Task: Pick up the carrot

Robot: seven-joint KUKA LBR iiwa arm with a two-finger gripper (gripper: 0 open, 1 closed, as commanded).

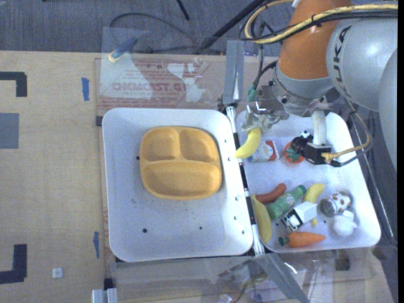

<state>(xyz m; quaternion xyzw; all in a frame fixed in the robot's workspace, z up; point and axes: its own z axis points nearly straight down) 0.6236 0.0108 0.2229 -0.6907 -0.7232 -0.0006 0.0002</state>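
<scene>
One carrot (304,238) — right bin's near edge, well apart from gripper (257,120).

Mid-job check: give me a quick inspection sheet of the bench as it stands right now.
Surface: two white bins side by side; left bin carries a yellow divided plate.
Job's thing: carrot lies at the near edge of the right bin, untouched, far from the hand.
Clutter: a banana under the hand by the divider; a packet, red sausage, green bottle, a second banana and small toys around the carrot.
Hand: hand hovers at the right bin's far corner, above the banana; finger state unclear.
Cables: yellow and black cables loop over the arm.
Surroundings: wooden bench top, grey carpet beyond.
</scene>
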